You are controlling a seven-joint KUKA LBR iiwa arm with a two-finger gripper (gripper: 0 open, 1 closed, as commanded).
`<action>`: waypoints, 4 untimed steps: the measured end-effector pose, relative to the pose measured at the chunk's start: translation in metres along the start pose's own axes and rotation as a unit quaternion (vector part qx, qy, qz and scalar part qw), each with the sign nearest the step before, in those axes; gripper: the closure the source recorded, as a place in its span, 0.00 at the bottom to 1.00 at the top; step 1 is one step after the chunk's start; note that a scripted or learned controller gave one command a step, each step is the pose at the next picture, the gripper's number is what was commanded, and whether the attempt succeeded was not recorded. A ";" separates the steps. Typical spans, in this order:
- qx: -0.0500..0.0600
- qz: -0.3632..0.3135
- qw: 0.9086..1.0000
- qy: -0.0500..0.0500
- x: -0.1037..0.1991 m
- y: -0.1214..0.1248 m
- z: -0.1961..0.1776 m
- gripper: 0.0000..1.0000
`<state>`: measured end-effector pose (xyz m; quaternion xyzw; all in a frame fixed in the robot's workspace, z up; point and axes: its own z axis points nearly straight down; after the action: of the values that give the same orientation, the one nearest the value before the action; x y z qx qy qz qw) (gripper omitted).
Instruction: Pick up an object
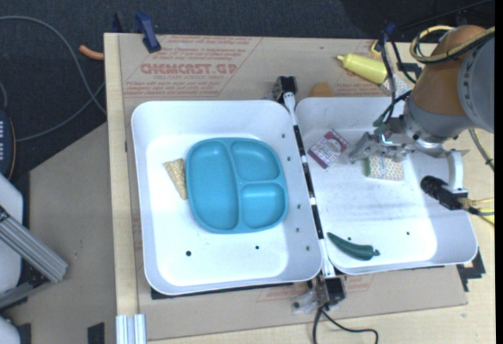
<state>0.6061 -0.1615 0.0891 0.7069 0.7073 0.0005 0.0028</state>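
Patterned packet (385, 168) half under arm (440, 99)

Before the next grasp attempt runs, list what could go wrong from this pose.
1. The gripper sits over a small patterned packet; being flat, it may slip free.
2. The pink-and-white wrapper lies close by and could get nudged.
3. The dark green curved piece lies near the right white bin's front rim, awkward to reach.
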 end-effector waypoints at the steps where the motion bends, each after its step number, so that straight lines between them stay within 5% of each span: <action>1: -0.005 0.000 1.000 -0.003 -0.001 0.002 -0.012 1.00; 3: -0.007 -0.001 1.000 -0.004 -0.001 0.003 -0.032 1.00; 4: 0.003 0.001 1.000 0.001 -0.059 -0.046 -0.028 1.00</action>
<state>0.5597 -0.2203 0.1174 0.7074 0.7068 -0.0009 -0.0007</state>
